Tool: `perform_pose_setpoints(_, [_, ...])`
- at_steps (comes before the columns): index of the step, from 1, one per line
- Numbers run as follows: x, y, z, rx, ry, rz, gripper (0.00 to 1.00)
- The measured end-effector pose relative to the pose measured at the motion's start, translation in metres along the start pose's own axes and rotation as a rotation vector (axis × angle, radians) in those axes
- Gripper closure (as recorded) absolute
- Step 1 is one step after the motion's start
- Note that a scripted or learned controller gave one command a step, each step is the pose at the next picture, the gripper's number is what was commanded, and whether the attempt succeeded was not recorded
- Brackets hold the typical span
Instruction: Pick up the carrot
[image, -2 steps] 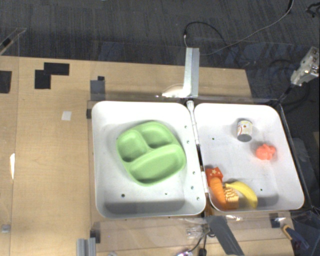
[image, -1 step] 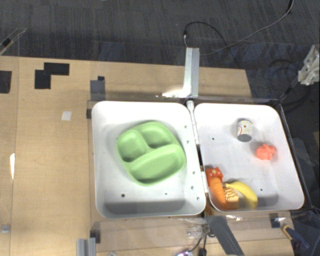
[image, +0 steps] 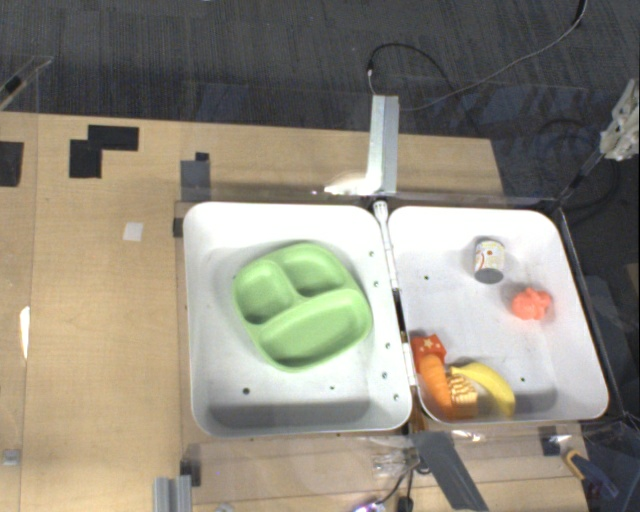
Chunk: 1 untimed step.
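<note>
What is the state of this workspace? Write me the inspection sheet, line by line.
Surface: wooden bench bearing left bin and right bin, side by side.
Job's things: carrot in the right bin's near left corner, pressed among other items.
Clutter: banana and red item beside the carrot; small can and pink-orange lump apart from it; green divided plate in the left bin.
Grippers: pale part, perhaps the arm's, at the upper right edge, far from the bins.
Cables: black cable looping on the floor.
Surroundings: dark carpet; metal post behind the bins.
</note>
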<state>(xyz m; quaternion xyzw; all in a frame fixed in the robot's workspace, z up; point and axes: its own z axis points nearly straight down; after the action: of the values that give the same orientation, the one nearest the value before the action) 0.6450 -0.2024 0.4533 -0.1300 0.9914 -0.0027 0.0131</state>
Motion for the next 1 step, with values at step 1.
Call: perform_pose_setpoints(1, [-0.0270,0.0068,0.0157,-0.012,0.009,-0.875,1.00])
